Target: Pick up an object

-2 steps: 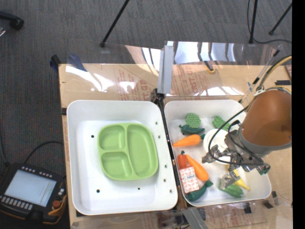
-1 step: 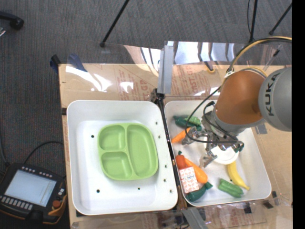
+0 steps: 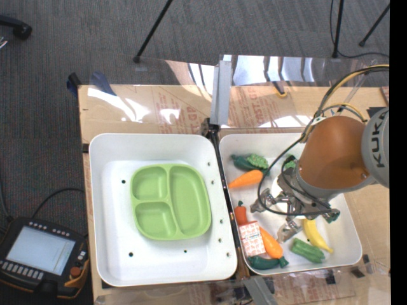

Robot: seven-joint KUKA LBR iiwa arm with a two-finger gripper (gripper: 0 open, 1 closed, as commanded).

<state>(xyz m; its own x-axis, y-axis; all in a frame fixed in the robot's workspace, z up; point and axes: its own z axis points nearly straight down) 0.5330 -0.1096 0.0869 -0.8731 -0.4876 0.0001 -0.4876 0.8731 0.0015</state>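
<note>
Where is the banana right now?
The banana lies in the right bin, near its front right corner, just below the claw and beside a green vegetable.

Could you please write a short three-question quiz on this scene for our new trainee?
1. True or false: the green divided plate lies in the left bin.
2. Multiple choice: the banana lies in (A) the left bin, (B) the right bin, (C) on the floor.
3. Fill in: the gripper hangs over the ____ bin.

Key: 1 true; 2 B; 3 right.
</note>
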